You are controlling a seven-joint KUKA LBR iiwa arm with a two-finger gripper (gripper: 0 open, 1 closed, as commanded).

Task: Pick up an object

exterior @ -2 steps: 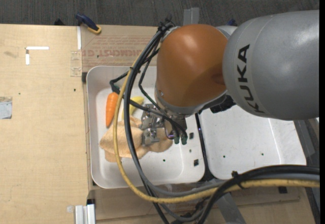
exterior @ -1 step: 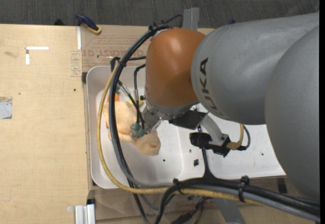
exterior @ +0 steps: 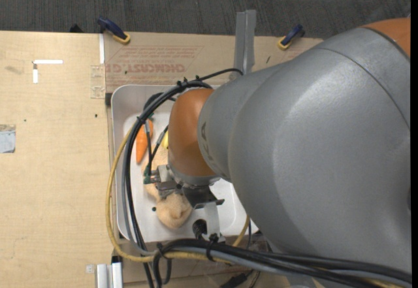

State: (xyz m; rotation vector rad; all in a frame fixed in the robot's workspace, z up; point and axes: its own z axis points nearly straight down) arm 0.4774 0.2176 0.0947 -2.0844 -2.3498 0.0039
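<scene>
The grey arm with its orange band [exterior: 186,130] reaches down into the left white bin [exterior: 120,149] and covers most of it. Below the wrist, a tan, lumpy object [exterior: 173,211] lies on the bin floor right at the gripper [exterior: 171,190], whose lower part is hidden by the wrist. An orange carrot-like object [exterior: 140,143] lies near the bin's left wall, beside the arm's cables. A bit of yellow [exterior: 164,140] peeks out next to the orange band.
Black and yellow cables [exterior: 127,215] loop along the bin's left wall and front rim. A cardboard sheet [exterior: 157,64] clamped at its corners lies behind the bin. Bare wooden bench [exterior: 52,169] spreads to the left. The arm's bulk hides the right side.
</scene>
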